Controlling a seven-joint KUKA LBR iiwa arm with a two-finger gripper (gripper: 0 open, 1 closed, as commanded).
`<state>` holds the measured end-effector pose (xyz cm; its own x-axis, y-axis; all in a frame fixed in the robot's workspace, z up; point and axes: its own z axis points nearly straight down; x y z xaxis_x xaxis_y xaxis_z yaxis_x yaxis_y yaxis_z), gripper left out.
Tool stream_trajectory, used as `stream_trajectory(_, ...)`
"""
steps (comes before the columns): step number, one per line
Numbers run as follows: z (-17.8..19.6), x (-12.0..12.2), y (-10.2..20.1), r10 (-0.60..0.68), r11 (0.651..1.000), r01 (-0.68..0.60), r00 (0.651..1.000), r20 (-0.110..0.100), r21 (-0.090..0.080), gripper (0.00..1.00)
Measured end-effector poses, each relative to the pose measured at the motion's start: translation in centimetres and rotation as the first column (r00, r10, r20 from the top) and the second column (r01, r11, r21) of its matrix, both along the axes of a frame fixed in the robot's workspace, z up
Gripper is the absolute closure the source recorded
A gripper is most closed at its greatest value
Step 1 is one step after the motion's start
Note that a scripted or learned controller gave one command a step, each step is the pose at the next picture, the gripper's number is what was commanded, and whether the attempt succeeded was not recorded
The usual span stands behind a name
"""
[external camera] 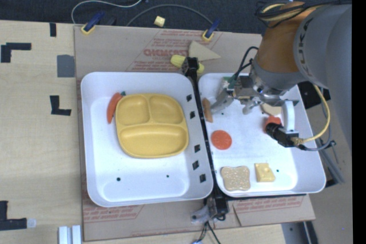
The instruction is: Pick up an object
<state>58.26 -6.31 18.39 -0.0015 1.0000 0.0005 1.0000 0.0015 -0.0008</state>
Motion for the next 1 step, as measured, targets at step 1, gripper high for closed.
stream_trajectory(1,-3.73,7.9,-4.29,-0.001,1.0,0.001,1.0,0.003,-0.002,0.0)
